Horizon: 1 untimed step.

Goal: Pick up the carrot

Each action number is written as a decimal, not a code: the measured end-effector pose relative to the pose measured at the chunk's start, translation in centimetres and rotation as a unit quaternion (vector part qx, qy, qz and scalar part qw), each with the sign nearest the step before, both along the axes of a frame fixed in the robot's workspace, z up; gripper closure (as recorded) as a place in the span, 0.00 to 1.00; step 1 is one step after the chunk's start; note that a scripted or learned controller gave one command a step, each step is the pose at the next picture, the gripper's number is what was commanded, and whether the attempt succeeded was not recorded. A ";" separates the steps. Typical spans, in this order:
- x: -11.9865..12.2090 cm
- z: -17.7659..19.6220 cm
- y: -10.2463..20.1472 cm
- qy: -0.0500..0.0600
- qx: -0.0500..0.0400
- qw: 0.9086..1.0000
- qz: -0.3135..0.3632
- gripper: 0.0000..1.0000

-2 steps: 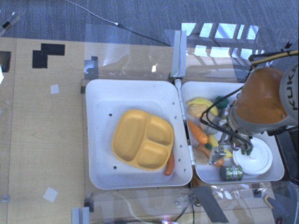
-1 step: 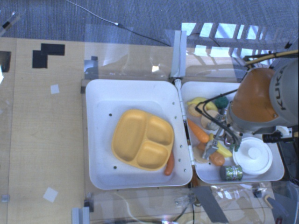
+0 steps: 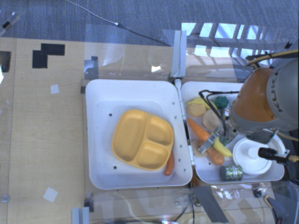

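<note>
A light wooden bench seen from above at a slant carries two shallow white plastic bins side by side. The left bin holds a yellow plastic plate with three compartments, lying flat near the middle. Just beside the plate's lower right corner, a small reddish-orange sausage-shaped toy lies against the bin's right wall.

The right bin is crowded. The long orange carrot lies on a slant near the bin's left side, its thin end pointing up and left. Above it sit a pale yellow rounded piece of toy food and a beige rounded piece; a dark green object rests near the top, partly hidden. Below the carrot lie a yellow banana-like toy and a brownish-orange oblong toy. A small green tin can lies on its side near the bottom edge, next to a white round dish.

The grey robot arm with its orange band reaches in from the right, over the right bin. Its metal two-finger gripper is down among the items, its tip just beside the carrot's thick lower end — whether it touches the carrot cannot be told. How wide the gripper is set, and whether anything sits in its grasp, also cannot be told from this angle.
</note>
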<state>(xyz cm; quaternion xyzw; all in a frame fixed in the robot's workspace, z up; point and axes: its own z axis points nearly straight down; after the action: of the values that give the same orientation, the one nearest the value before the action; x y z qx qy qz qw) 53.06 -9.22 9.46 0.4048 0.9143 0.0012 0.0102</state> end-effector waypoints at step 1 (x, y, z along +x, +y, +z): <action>3.4 0.0 0.1 -0.002 0.003 0.991 -0.136 0.00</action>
<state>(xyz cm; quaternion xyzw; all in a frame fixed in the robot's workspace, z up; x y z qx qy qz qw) 56.50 -9.09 9.50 0.5257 0.8506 0.0037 0.0105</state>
